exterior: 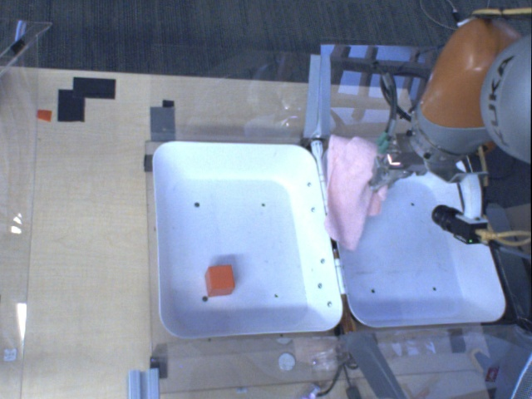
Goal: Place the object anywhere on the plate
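Observation:
A pink cloth (347,191) lies crumpled along the left wall of the right bin (424,264), draped partly over the rim between the two bins. My gripper (382,175) is at the cloth's right edge, touching or just above it, with the grey arm and its orange band (457,65) behind it to the upper right. The view is too coarse to tell whether the cloth is held. A small orange cube (220,280) rests on the floor of the left bin (241,214), near its front left.
A black fitting with a cable (453,220) hangs over the right bin's right side. A metal frame (357,65) stands behind the bins. Black blocks (83,96) and a small orange tag (44,115) lie on the wooden bench at far left.

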`<move>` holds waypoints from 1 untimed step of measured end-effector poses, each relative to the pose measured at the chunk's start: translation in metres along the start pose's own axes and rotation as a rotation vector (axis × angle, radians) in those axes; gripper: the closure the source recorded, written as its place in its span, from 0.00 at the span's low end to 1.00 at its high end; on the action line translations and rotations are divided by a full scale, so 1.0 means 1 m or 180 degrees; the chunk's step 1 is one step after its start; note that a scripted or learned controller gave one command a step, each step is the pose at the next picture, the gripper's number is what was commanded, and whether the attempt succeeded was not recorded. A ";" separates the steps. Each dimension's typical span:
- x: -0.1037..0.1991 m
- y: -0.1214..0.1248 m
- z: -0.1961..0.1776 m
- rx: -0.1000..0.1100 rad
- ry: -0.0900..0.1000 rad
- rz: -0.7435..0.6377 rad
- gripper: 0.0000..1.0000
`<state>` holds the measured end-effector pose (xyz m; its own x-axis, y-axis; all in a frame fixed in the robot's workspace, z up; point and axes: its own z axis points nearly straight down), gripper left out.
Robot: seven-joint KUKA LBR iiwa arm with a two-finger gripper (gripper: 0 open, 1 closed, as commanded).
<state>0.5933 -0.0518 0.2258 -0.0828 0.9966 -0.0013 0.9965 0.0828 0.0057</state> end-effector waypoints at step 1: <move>0.051 0.011 0.005 -0.0006 0.0003 -0.1283 1.00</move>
<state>0.6001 -0.0003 0.2210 -0.4672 0.8842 -0.0030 0.8841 0.4672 0.0068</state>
